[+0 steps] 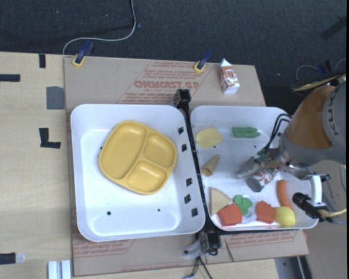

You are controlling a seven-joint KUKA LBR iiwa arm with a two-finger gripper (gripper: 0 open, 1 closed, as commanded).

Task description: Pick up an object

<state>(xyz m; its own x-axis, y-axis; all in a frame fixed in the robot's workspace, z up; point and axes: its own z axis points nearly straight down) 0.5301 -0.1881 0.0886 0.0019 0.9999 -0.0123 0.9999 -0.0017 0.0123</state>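
Fingers of the gripper (257, 170) blur together low in the right bin (232, 116), beside the carrot (282, 193); their spread is unclear.

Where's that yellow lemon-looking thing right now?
The lemon lies in the right bin, at its near right corner, right beside an orange-red block and just below the carrot.

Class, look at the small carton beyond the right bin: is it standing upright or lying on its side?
Lying on its side. The carton rests flat on the cardboard, long face up, outside the right bin.
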